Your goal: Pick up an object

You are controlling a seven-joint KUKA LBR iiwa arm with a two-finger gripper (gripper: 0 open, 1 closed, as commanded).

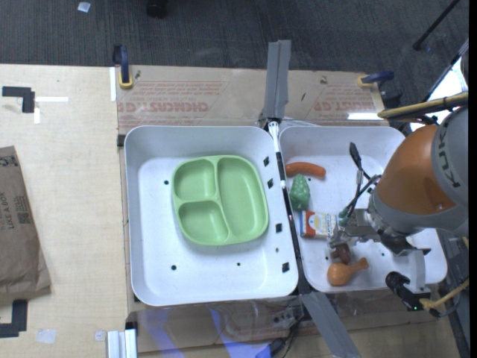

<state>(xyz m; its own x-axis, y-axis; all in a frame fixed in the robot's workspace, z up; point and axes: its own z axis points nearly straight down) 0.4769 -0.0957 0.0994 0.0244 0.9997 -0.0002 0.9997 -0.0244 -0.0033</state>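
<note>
I see two shallow white bins side by side. The left white bin [149, 200] bears a pale green three-compartment plastic tray [220, 198] with bare floor all round it. The right white bin [328, 136] is more crowded: an orange sausage-shaped toy [305, 170] near the top rim, a green knobbly toy [299, 192] below it by the dividing wall, then a small red-and-white printed packet [317, 224]. My grey-and-orange arm's gripper [343, 241] sits just right of the packet, above a small brown object [341, 254] and an orange pear-shaped toy [344, 271] near the bottom rim. Whether it is parted or closed, I cannot tell.
</note>
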